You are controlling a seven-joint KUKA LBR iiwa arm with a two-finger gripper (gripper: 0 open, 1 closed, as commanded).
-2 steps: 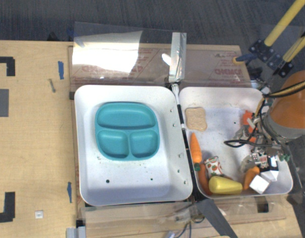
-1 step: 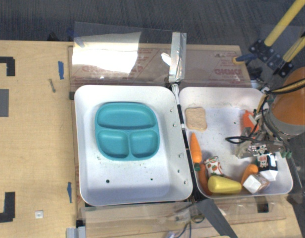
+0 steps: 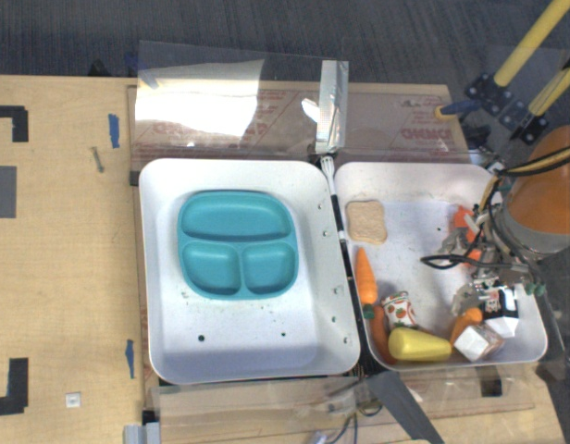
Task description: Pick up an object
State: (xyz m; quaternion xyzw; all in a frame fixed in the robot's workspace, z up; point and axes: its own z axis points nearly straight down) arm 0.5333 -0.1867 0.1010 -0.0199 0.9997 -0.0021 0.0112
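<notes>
The gripper (image 3: 479,289) hangs at three o'clock in the right white bin (image 3: 410,192); its state cannot be told. Crowded toys nearby, like the yellow plastic banana (image 3: 416,344), may spoil the grasp.

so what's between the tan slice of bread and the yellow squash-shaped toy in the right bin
In the camera view, an orange toy carrot and a small red-and-white mushroom-like toy lie between the tan bread slice and the yellow squash-shaped toy.
</notes>
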